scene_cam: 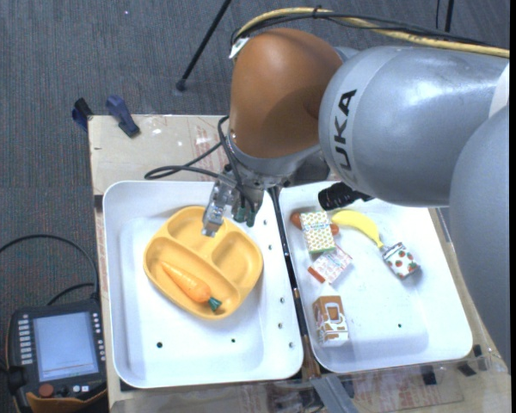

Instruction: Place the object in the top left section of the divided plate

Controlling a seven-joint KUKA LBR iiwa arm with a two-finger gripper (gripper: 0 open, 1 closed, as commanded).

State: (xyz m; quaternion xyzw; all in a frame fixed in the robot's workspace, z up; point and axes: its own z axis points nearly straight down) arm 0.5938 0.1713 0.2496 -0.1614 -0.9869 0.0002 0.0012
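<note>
You can't tell how the gripper (pixel 226 210) stands: it hangs over the top edge of the divided plate (pixel 241 269), and its tip is too small and blurred to read. Right of the plate, the arm (pixel 396 119) runs off the frame and covers the far rim of the right bin (pixel 447 317).

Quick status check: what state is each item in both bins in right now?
Yellow divided plastic plate: flat in left bin.
Orange toy carrot: lying in plate's long front section.
Yellow toy banana: lying in right bin.
Small brown carton: on its side.
Gripper: over plate's rear sections.
</note>
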